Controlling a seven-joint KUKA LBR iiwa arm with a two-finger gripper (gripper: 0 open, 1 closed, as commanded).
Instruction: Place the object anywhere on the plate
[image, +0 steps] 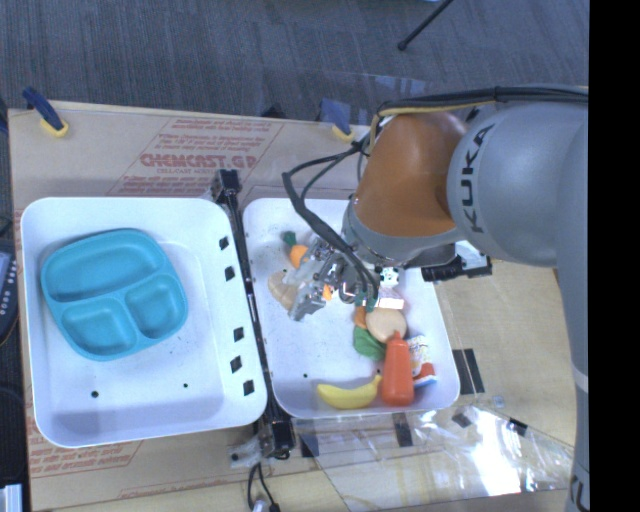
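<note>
Arm (470, 180): reaching in from right, grey w/ orange band, hanging over right bin (300, 400).
Gripper (312, 290): sitting low over that bin's upper-left area, near the wall shared w/ left bin (60, 420). Fingers: cannot tell if parted or clenched, too cluttered w/ cables.
Pale object (282, 290): lying just beside gripper tip, touching or not unclear.
Small orange/green item (295, 250): lying near bin's upper edge.
Banana (350, 393): lying along near wall.
Orange-red bottle (397, 372): resting just right of banana; green piece (366, 340) & pale round item (386, 322) crowding above it.
Bin's left-centre floor: staying open.
Blue plate (112, 292): three compartments, sitting in left bin's upper part; bare floor lying below it.
Bench (160, 150): brown printed cardboard sheet, dark floor beyond.
</note>
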